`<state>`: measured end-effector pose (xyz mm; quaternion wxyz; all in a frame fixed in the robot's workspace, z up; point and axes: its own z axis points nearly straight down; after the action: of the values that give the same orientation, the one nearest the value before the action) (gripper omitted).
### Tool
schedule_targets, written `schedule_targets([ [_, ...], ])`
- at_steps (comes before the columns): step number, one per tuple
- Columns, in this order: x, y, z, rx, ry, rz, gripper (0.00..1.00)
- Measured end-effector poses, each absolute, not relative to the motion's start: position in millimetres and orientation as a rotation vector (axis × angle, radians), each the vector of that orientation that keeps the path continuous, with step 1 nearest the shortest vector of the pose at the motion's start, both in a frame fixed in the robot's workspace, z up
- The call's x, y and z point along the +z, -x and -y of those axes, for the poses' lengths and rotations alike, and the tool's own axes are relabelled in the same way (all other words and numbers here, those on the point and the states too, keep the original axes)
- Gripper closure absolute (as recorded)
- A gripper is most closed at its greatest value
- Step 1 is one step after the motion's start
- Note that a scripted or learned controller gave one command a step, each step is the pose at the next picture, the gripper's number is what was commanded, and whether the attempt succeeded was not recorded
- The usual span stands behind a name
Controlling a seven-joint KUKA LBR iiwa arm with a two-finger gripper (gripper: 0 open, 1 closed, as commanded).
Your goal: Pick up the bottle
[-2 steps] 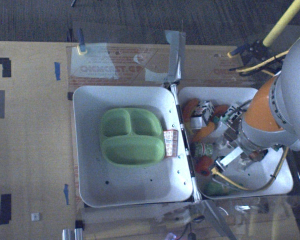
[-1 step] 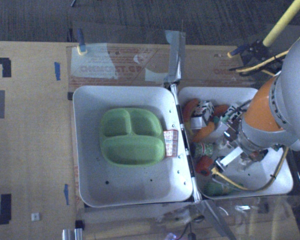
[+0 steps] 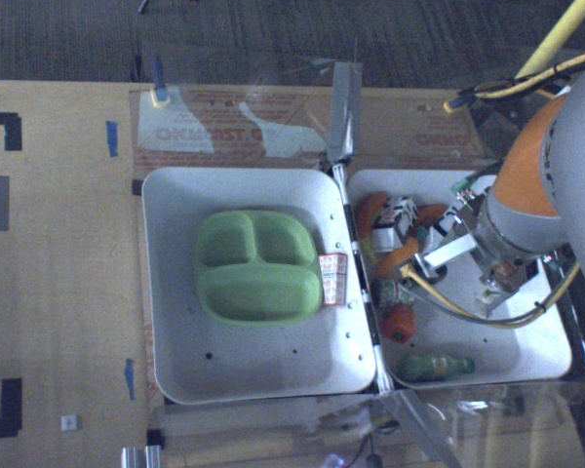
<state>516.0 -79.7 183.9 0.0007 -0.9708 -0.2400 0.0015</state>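
1. The two white bins come first. The left bin (image 3: 175,359) holds a green divided plate (image 3: 258,266) with a small red-and-white packet (image 3: 332,279) against its right edge. The right bin (image 3: 556,359) is where the work is.
2. The arm (image 3: 541,174) reaches in from the view's right, and its gripper (image 3: 494,283) hangs over the middle of the right bin. Whether the gripper is open or closed cannot be told from this view, and nothing is seen held in it.
3. The bottle (image 3: 437,365) lies on its side in the right bin, close along the wall nearest the view's bottom edge. It is clear of the gripper, below it in the view and a little to the left.
   - Its long axis runs left to right, roughly parallel to that wall.
   - I judge the coming move to be a shift toward that wall and a descent, with the grip set across the bottle's narrow width.
4. The bottle is green and small, with a rounded body at the left end and a paler, narrower end pointing right. It lies alone, with bare bin floor around it.
5. The clutter is smaller and sits well apart from the bottle, along the bin's left side: a red round thing (image 3: 399,323) and orange pieces (image 3: 370,211).
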Motion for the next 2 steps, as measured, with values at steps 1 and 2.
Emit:
schedule_targets([
  [1, 202, -507.9, 152, 0.004, 3.064, 0.688, 0.00],
  [2, 86, -480.0, 138, -0.002, 3.119, 0.360, 0.00],
])
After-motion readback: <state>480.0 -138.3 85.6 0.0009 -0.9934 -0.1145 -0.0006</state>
